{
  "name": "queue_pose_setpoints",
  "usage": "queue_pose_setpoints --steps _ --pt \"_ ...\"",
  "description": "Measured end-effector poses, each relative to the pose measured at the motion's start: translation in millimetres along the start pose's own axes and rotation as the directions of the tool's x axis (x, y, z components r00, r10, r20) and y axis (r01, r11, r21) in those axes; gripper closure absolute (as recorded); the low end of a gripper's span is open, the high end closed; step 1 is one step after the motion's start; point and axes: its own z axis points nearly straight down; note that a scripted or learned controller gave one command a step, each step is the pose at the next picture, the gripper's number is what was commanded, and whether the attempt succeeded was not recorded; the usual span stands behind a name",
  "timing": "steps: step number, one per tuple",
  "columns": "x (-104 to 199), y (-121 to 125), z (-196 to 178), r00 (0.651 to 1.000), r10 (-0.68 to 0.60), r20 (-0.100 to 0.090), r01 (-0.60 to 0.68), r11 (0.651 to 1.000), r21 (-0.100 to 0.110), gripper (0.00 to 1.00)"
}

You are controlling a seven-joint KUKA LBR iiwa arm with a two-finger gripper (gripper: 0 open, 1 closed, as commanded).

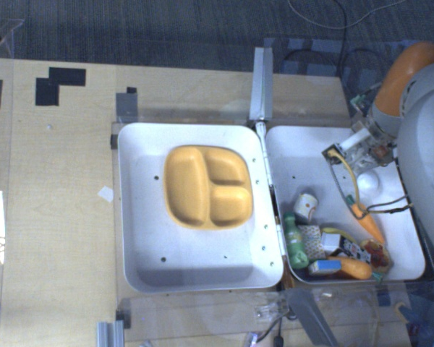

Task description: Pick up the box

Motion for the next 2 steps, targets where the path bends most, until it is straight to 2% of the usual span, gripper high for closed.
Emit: queue_pose_setpoints --steps 2 --pt "6 -1 -27 1.0 -0.016 -0.008 0.016 1.0 -0.007 1.0"
